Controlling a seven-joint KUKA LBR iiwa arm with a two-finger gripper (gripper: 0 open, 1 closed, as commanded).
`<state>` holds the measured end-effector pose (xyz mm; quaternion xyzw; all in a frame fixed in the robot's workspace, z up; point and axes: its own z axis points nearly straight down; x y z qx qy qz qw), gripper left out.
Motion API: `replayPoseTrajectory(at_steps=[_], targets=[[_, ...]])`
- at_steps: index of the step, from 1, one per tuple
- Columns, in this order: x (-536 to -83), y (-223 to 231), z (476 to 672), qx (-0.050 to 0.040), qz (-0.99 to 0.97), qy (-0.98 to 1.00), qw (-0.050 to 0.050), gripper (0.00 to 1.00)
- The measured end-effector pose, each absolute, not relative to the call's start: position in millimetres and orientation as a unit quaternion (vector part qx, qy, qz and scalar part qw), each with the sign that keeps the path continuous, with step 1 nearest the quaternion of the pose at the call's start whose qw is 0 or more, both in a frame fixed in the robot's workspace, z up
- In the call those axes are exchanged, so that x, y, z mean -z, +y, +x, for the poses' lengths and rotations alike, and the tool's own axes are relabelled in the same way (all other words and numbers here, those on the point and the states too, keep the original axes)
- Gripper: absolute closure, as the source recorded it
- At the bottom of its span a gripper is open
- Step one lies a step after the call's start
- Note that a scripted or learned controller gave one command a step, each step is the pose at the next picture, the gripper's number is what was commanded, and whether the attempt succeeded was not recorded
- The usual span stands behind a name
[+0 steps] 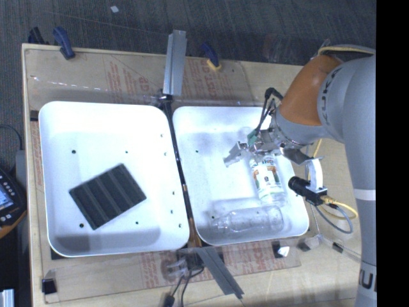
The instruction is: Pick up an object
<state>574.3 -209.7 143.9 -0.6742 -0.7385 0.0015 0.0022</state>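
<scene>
The bench [38, 69] carries two shallow white bins side by side, and the arm [339, 101], grey with its orange band, reaches in from the right over the right bin [192, 171]. The left bin [57, 126] holds a dark ribbed pad [107, 196], flat and slightly turned, well apart from the arm; it looks thin and stiff, and lying flush on the floor it would be awkward to pinch except by an edge. In the right bin, a clear plastic bottle [250, 220] lies on its side along the near wall; it is probably empty, so light, smooth and apt to roll or squirt out of a squeeze, and best taken across the middle of its body. Just above it, a smaller white bottle with a printed label [268, 178] lies lengthwise under the wrist; it looks rigid and light, with a curved, slippery side, so a hold across its narrow width near the labelled middle seems safest. The gripper [246, 151] sits low in the right bin at the upper end of that white bottle, its metal parts close to or touching the cap end; whether it is spread or closed I cannot tell from this slant, and nothing is visibly held in it.
</scene>
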Motion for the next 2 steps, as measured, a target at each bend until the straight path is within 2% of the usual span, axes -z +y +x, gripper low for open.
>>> replayPoseTrajectory(at_steps=[1,2], targets=[[-175.8,-209.1,549.9,-0.0004,-0.653,-0.757,0.002,0.00],[-167.0,-210.3,585.5,-0.0002,-0.642,-0.767,0.001,0.00]])
